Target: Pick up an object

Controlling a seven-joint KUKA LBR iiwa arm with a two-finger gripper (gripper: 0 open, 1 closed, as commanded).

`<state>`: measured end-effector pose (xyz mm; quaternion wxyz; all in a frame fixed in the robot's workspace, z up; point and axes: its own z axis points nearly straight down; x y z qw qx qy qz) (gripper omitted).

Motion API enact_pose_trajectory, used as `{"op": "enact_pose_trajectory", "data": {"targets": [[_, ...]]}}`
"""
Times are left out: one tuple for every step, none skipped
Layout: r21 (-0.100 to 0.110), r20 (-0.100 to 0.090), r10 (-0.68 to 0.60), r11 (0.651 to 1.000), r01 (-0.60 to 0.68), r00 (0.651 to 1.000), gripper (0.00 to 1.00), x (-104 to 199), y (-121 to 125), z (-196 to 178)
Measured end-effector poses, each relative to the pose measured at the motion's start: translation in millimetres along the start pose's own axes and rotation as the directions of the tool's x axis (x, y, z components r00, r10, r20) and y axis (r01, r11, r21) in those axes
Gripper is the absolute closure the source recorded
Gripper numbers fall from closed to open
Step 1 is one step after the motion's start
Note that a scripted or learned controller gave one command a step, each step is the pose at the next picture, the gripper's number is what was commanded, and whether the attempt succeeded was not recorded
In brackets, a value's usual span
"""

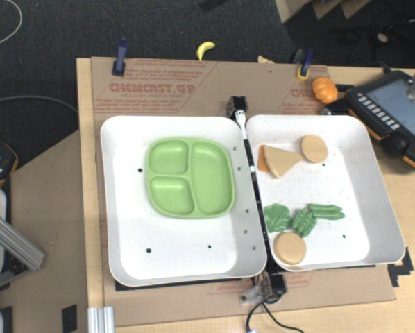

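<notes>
Looking down on your bench now: 2 shallow white bins sit side by side on a cardboard sheet. Your left bin carries a green divided plate with 3 compartments, lying flat near the bin's middle. Your pickable pieces are all in the right bin. Up near its far edge you have a tan wedge, and just beside it, to the right, a round tan disc; whether they touch is hard to tell. Lower down, a cluster of green leafy pieces stretches across the bin floor, and a second round tan disc lies right below them, close to the near rim. As for the gripper, you get nothing to judge it by here, so I cannot tell you whether it is released or clenched. Off the bins, a small orange object lies on the bench behind the right bin, and a yellow piece rests at the cardboard's far edge.
</notes>
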<state>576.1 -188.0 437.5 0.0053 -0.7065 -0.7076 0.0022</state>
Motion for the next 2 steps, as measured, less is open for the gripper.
{"op": "enact_pose_trajectory", "data": {"targets": [[-0.021,0.005,-0.005,1.000,0.005,1.000,1.00,67,-54,-92],[-0.002,0.003,0.005,1.000,-0.005,1.000,1.00,54,-83,5]]}}
